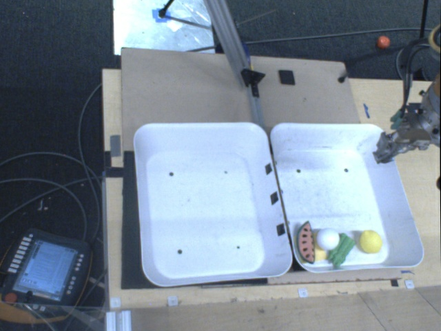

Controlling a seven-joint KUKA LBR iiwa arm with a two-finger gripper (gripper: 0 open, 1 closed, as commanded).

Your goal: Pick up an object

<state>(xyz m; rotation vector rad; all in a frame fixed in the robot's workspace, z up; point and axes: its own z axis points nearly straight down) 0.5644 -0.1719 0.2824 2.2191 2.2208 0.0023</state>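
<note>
Overhead slanted view of a light wooden table standing on dark carpet. A brown board covers the table's far part, with a small black square lying on it. A grey metal pole crosses the board at a slant and ends at a black clamp near the gap between the bins. Cables loop over the carpet at the left, and a handheld control pendant lies at the lower left corner. A pale sheet is on the floor at the far side, and a small orange ball lies on the carpet at the upper right.

Two shallow white bins sit side by side, their inner rims touching. The left bin shows a bare floor with a few small dark dots. The right bin holds four toy foods clustered along its near wall: a watermelon slice at the left, a white egg-like ball just beside it, a green leafy piece touching the ball, and a yellow lemon at the right, slightly apart. The far and middle floor of this bin is bare.

The gripper hangs over the far right rim of the right bin, well apart from the toys. Whether its jaws are apart or together cannot be told; nothing is seen between them.
</note>
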